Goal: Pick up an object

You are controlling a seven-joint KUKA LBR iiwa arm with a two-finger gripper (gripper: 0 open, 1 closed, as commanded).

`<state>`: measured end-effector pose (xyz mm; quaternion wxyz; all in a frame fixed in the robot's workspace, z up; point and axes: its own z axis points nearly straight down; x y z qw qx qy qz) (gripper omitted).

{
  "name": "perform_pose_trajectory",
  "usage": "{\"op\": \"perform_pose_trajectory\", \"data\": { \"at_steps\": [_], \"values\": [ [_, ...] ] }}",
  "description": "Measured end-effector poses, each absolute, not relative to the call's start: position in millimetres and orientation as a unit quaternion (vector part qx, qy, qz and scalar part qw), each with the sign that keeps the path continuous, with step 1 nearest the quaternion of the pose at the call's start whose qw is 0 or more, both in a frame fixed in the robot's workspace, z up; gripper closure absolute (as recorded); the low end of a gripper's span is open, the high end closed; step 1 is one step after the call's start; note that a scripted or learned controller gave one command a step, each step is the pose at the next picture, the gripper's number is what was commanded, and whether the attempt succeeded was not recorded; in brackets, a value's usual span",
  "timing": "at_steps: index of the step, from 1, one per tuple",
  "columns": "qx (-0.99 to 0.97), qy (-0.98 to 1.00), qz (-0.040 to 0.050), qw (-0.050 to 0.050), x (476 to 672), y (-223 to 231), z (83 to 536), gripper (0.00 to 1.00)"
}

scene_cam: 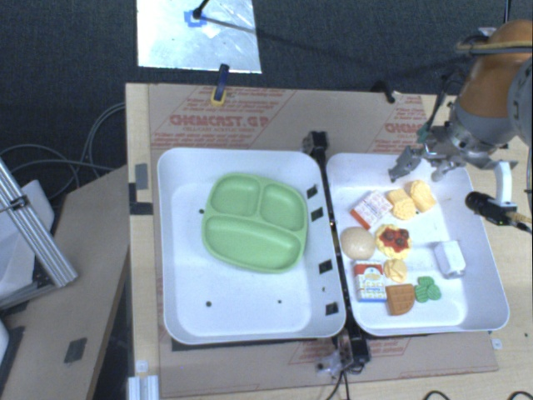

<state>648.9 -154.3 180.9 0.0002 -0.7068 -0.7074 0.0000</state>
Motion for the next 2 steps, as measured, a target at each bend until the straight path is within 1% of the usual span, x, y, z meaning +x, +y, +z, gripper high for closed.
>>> {"op": "perform_pose_trajectory", "data": {
  "at_steps": [1,2],
  "values": [
    [-0.707,-0.707,0.0002,0.0,649.5,-161,122,0.0],
    [-0.707,-0.708,-0.0021,-0.001,652.0,-160,87,0.0]
  ]
}}
